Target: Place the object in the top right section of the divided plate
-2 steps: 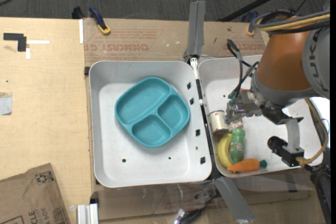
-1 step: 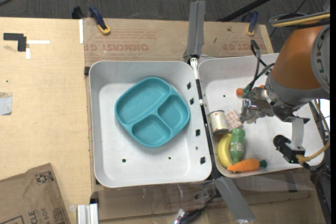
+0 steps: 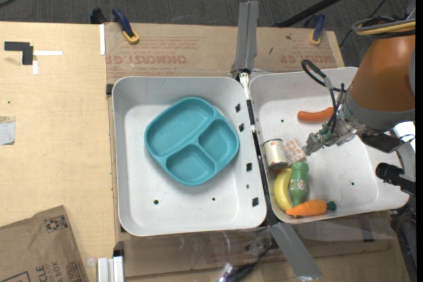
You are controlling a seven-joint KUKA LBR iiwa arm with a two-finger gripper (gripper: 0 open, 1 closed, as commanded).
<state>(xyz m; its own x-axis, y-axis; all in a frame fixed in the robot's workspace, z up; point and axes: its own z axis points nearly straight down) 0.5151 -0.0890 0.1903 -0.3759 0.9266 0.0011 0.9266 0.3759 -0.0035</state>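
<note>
The divided plate (image 3: 192, 141), a teal dish with three sections, lies flat in the middle of the left bin (image 3: 132, 162), turned at a slant to the bin's walls, and all three of its sections are bare. The objects lie in the right bin (image 3: 370, 188): a small can (image 3: 274, 152) on its side near the bin's left wall, a pale speckled piece (image 3: 295, 151) touching it on the right, and below them a banana (image 3: 282, 189) and a green bottle-shaped toy (image 3: 299, 182) side by side. A carrot (image 3: 308, 209) rests along the near rim, and another orange piece (image 3: 314, 115) lies well apart toward the far side. The gripper (image 3: 317, 140) hangs low over the right bin, just beside the speckled piece, its tip pointing left; whether its fingers are spread or closed cannot be told, and nothing is seen held. The arm (image 3: 386, 76) with its orange band fills the upper right.
</note>
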